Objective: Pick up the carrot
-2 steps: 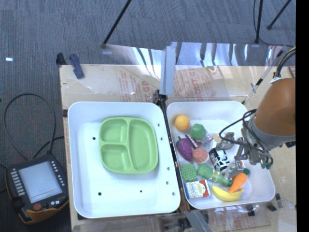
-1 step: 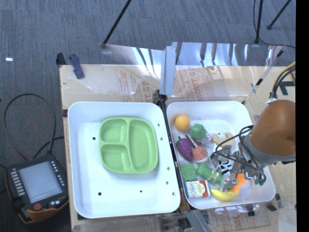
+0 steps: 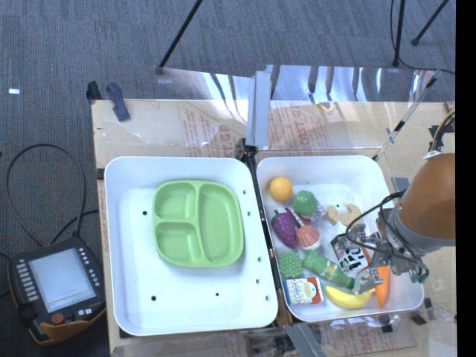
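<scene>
The carrot (image 3: 382,288) is a short orange piece that stands almost upright in the front right corner of the right bin (image 3: 327,166), just right of a banana (image 3: 349,297). My gripper (image 3: 374,262) hangs low over that corner, right above the carrot's top end and beside a black and white can (image 3: 349,256). Cables and the wrist hide how the gripper meets the carrot. The carrot's lower end rests near the bin floor.
The right bin also holds an orange (image 3: 280,189), a green fruit (image 3: 305,202), a purple bunch (image 3: 285,227), a green bottle (image 3: 327,268) and a small carton (image 3: 303,291). A green divided plate (image 3: 198,222) lies in the left bin (image 3: 126,259).
</scene>
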